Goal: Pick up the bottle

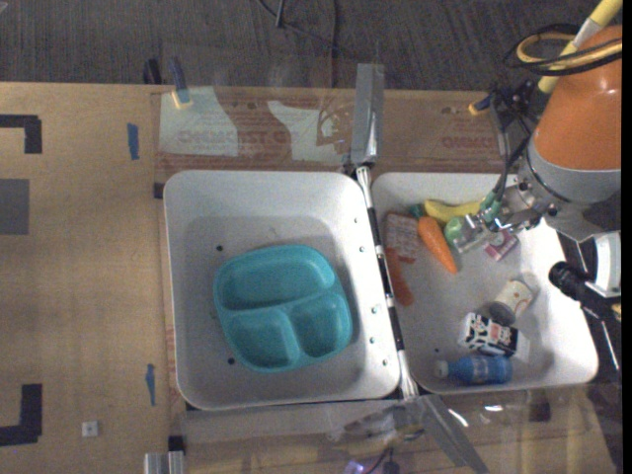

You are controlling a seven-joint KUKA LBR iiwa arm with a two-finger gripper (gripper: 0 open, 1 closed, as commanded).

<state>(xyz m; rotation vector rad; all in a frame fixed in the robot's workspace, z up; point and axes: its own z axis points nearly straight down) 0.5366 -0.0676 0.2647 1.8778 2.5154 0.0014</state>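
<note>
The bottle point(476, 369) is seen lying on its side in the right bin point(578, 358), close to the bin's near wall, with its pale cap end pointing toward the divider between the bins. It is blue and looks like small, thin plastic. It is judged light, a bit slippery, liable to roll, and likely to dent under a hard squeeze.

A black-and-white carton point(490, 334) sits just beside it on the far side, so little room is left there. A grasp across the round body near mid-length is judged best, with the closing direction set across the long axis. The cap end is too narrow to be trusted.

The gripper point(491, 223) is placed well apart from the bottle, at the far part of the same bin, right by a clear greenish item point(458, 231), a carrot point(436, 243) and a banana point(449, 208). Whether it is released or clenched cannot be told, since the tips are blurred against the clutter. Nothing is shown as held.

A teal divided plate point(284, 306) is seen in the left bin point(188, 265).
</note>
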